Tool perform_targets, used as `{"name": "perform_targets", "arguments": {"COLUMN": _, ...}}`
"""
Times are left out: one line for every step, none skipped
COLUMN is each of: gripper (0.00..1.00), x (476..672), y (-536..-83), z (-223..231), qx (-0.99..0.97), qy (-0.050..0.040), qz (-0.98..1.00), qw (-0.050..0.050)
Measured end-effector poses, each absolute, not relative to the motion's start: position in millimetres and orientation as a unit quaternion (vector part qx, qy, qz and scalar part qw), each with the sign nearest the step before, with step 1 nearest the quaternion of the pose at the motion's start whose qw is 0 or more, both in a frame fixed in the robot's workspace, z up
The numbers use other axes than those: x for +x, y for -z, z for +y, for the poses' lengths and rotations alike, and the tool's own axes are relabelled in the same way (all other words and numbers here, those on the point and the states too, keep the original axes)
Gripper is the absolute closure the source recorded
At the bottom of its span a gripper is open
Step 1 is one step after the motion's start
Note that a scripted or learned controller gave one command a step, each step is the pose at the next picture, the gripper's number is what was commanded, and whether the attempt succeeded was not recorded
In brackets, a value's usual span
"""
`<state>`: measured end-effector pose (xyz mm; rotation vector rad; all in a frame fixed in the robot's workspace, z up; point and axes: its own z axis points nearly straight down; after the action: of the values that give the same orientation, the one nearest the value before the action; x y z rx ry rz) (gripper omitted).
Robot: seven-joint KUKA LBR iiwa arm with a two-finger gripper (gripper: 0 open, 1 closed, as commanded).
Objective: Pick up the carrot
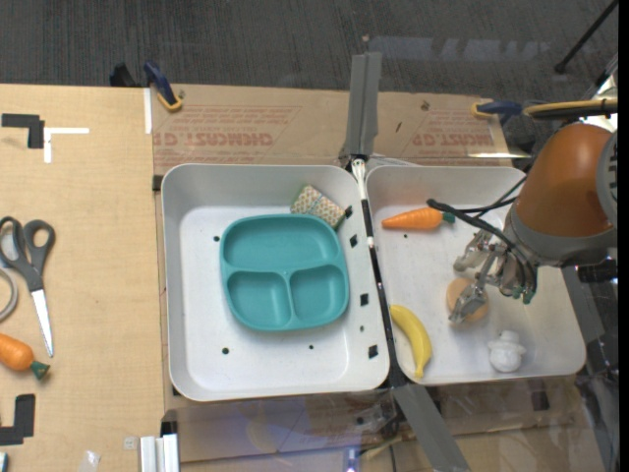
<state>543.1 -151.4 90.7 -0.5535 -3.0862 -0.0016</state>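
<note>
While the carrot [414,219] lies at the back of the right bin [550,367], well apart from the gripper [477,285], that gripper hangs over a tan ball [468,302]; whether its jaws are parted I cannot tell.

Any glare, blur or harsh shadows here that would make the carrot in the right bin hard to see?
Camera view: lighting is soft and even, with only faint shadows in the right bin; the carrot reads sharp and bright orange against the white; the gripper is a little soft and cluttered by cables; no strong glare on the teal plate.
</note>
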Motion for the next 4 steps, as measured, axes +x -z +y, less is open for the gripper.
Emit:
{"name": "perform_targets", "arguments": {"gripper": 1.00, "x": 542.2, "y": -98.5, "z": -150.1, "qx": -0.175, "qy": 0.0007, "qz": -0.985, "qw": 0.006}}
{"name": "perform_targets", "arguments": {"gripper": 1.00, "x": 541.2, "y": -106.0, "z": -149.2, "qx": -0.174, "qy": 0.0008, "qz": -0.985, "qw": 0.010}}
{"name": "perform_targets", "arguments": {"gripper": 1.00, "x": 551.9, "y": -90.9, "z": -188.5, "qx": -0.535, "qy": -0.0010, "qz": -0.845, "qw": 0.003}}
{"name": "perform_targets", "arguments": {"gripper": 1.00, "x": 533.6, "y": -251.8, "z": -209.4, "qx": -0.594, "qy": -0.0016, "qz": -0.804, "qw": 0.004}}
